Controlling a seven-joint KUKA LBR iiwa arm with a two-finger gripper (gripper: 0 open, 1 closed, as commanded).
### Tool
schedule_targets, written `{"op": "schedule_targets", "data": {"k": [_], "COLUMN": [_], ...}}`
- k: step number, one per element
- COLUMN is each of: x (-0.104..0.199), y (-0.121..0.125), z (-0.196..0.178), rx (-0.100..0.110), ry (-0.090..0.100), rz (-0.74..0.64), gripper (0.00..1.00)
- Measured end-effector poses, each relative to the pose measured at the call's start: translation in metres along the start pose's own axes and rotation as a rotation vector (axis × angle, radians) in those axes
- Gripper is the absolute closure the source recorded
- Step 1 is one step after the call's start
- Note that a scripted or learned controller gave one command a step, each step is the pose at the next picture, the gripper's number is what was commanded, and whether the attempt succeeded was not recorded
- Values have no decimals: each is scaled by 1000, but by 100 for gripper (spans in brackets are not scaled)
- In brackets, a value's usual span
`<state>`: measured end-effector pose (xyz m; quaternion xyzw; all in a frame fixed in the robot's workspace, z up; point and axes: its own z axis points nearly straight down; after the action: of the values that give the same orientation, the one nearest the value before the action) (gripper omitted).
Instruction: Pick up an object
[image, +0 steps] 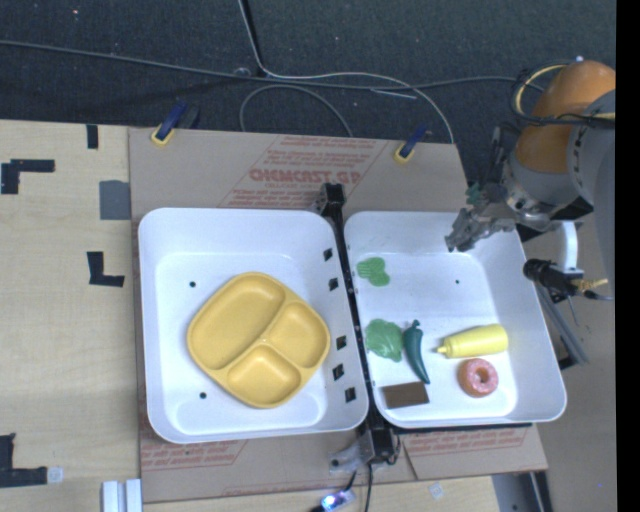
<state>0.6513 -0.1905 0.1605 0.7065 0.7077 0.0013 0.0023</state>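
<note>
— Gripper (462, 238) hangs over the right bin's (440, 222) far edge, well apart from everything it might take. Whether its fingers are spread or pressed together I cannot tell; they are a small dark blur from up here, and nothing shows between them.

— So which object should it go for?

— The bottle (473, 343), I'd say. It lies on its side in the near right part of the bin, nozzle pointing left toward the pepper (415, 352). Its long body gives a clear axis, so the fingers should close across the narrow width, near the middle.

— What crowds it?

— The donut (479, 378) sits just beside it on the near side, perhaps touching. The pepper's tip is near the nozzle. Coming straight down over the thick end keeps both out of the way.

— And the others?

— The brown block (405, 395) lies flat near the front wall, poor for a pinch. The lower green leaf (384, 339) touches the pepper; the upper green piece (372, 270) stands alone near the divider, but looks thin and low.

— Anything in the left bin (170, 240)?

— The yellow plate (259, 339), too wide for two fingers.

— Main risk?

— A round bottle may roll away if one finger lands first, so centre well before closing.
</note>
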Motion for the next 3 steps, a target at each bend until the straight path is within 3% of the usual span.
{"op": "schedule_targets", "data": {"k": [2,3], "x": [7,54], "y": [11,-5], "z": [-125,-120], "rx": [-1,7], "ry": [-1,1], "rz": [0,-2], "gripper": [100,100]}}
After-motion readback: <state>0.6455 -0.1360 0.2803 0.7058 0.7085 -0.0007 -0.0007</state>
